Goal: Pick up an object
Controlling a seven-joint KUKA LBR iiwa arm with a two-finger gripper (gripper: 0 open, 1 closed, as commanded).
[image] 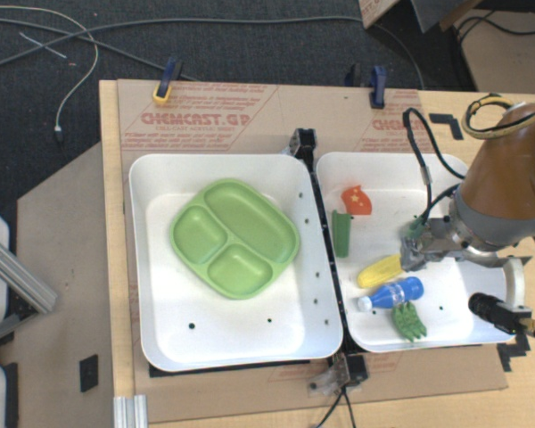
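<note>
Objects for picking, clustered in the right bin (446, 333): yellow piece (378, 271) just left of the fingers (414, 248) and a little nearer the camera; blue bottle (390, 293), white cap to the left, directly in front of the yellow piece and touching it; green leafy toy (409, 320) in front of the bottle, close to the bin's front wall. Farther left of the fingers, a dark green upright block (341, 234) against the bin's left wall, with an orange-red piece (357, 201) just behind it. Fingers lowered inside the right bin, just beside the yellow piece's right end; open or closed state cannot be told, and nothing seen between them. Grey arm (504, 185) with orange band entering from the right, above and behind the fingers. Well to the left, in the left bin (152, 266), a light green divided plate (234, 236) with three compartments. Both bins side by side on a cardboard-covered desk (205, 114), clamped at the far edge by a yellow-blue clamp (167, 79) and a blue clamp (377, 85).
</note>
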